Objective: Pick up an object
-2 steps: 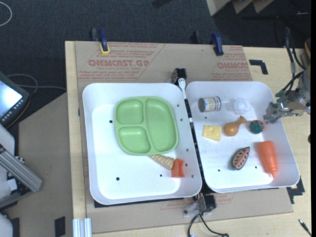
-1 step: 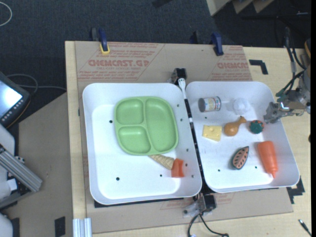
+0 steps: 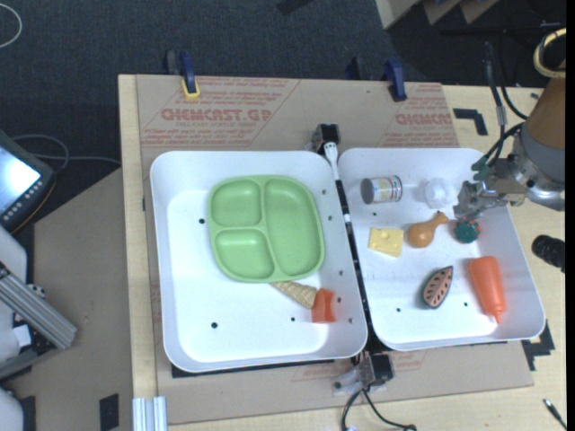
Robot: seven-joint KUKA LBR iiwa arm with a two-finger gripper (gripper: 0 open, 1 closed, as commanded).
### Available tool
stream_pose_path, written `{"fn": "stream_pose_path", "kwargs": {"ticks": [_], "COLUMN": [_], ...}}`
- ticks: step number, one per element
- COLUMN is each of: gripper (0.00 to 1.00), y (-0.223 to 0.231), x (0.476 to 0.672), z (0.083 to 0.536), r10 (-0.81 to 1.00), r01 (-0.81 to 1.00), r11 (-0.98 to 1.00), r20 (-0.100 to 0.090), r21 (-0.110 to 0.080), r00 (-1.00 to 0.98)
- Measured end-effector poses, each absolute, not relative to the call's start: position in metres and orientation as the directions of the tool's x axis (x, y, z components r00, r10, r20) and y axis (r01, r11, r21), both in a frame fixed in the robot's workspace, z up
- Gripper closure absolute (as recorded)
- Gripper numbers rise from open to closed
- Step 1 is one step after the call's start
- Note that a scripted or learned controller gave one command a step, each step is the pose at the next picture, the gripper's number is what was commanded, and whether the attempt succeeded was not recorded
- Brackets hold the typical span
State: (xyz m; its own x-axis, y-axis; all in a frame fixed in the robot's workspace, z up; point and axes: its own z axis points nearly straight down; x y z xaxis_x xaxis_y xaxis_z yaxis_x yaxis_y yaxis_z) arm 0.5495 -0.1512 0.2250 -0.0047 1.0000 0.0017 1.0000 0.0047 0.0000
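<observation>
Arm enters from right edge of frame, wrist over upper right corner of the right bin [image 3: 530, 317]. Claw [image 3: 471, 206] sits low over the bin's right side, directly above a small teal object [image 3: 466, 233]. Claw and teal object appear very close, possibly touching; contact cannot be confirmed. Whether the claw is wide or narrow: cannot tell, the tips merge with the wrist hardware at this slant. Nothing visibly held.

Right bin contents: small jar [image 3: 382, 189] lying on its side at upper left; clear round item [image 3: 437, 190] just beside it, hard to identify; yellow cheese wedge [image 3: 387, 241] centre left; brown drumstick-shaped toy [image 3: 428, 230] between cheese and teal object; dark oval seeded piece [image 3: 437, 287] lower centre; orange carrot [image 3: 488, 285] lower right.

Left bin [image 3: 180, 330]: green divided plate [image 3: 267, 227] in the centre, ice-cream cone toy [image 3: 296, 291] just below it, touching a small orange-red block [image 3: 323, 306].

Judgement: step in hand is the approach or descent onto a pick target, most likely the teal object. Task not yet done; no object lifted.

Next move calls for: centring the claw over the teal object, closing fully around it, then a straight lift. The drumstick lies just beside the target, so a stray nudge is a risk.
</observation>
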Motion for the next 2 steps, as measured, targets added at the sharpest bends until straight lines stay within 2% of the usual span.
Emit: {"fn": "stream_pose_path", "kwargs": {"ticks": [2], "gripper": [1.00], "y": [-0.056], "x": [0.573], "z": [0.225], "r10": [1.000], "r01": [1.000], "r11": [0.005], "r20": [0.000], "r21": [0.002], "r00": [-0.005]}}
